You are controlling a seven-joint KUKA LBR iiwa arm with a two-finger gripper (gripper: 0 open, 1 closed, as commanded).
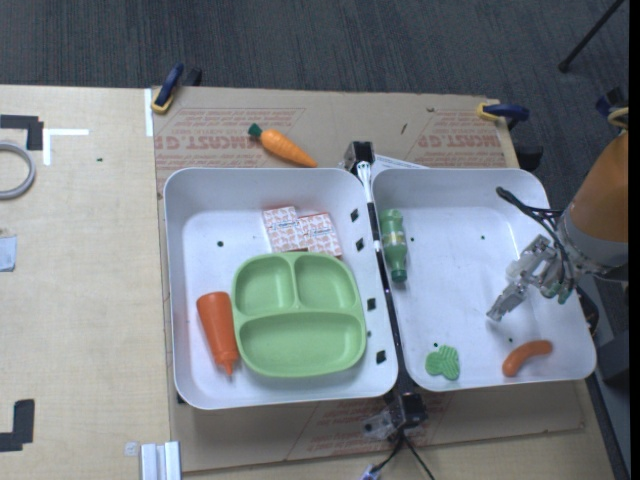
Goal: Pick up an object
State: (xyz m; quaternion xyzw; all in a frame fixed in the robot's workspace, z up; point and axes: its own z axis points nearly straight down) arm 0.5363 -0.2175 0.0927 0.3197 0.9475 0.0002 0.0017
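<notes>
You have three loose things in the right-hand shallow white plastic bin [470, 203]: one small orange sausage-shaped toy [526, 357] near the bin's front right corner, one green leafy plastic piece [443, 362] against the front wall, and one green plastic bottle [394, 245] lying along the left wall. The jaws of your two-finger metal gripper [508, 303] hang over this bin, just above and left of the orange sausage toy and apart from it; nothing sits between them, but whether they are spread or closed is too blurred to tell. The grey arm with its orange band [607, 193] is cut off at the right edge.

In the left-hand shallow white plastic bin [190, 203] you have one light green three-compartment plastic plate [299, 314], one orange carrot-shaped toy [217, 331] just beside its left edge, and one flat red-and-white patterned packet [298, 230] behind it. A second, smaller orange toy carrot with a green top [284, 146] lies outside both bins on the brown cardboard sheet [230, 133] covering the worktop.
</notes>
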